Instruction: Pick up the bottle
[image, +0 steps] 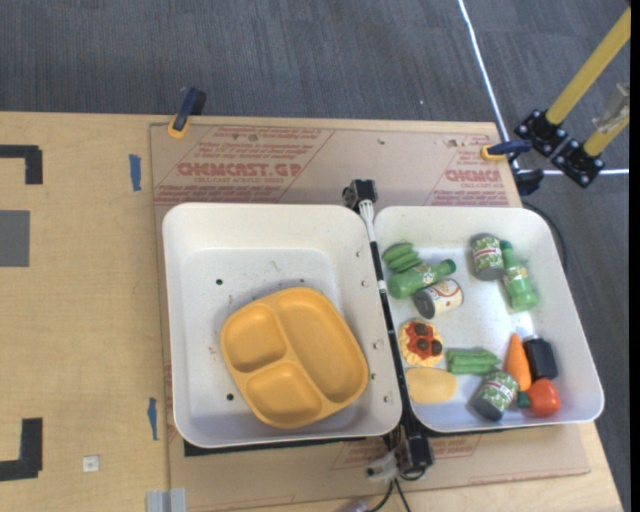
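1. I cannot tell the gripper's state from here, nor the arm's pose.
2. On the left, the counter (80, 300) is bare wood with black tape marks along its edge.
3. The left bin (190, 240) holds a yellow divided plate (292, 355), set toward the near wall; the bin floor behind it is open.
4. The two bins touch along a shared rim, clipped at its far and near ends.
5. The right bin (565, 300) is crowded. The bottle (418, 278) lies on its side just right of that shared rim, in the far-left part of the bin. It is green, with its narrow neck pointing right and slightly away.
6. A green piece (400, 256) lies against its far side, and a white-labelled can (441, 298) touches it on the near side.
7. Open floor lies to its right, before a second green bottle (519, 285) and a green-lidded can (487, 255) near the right wall.
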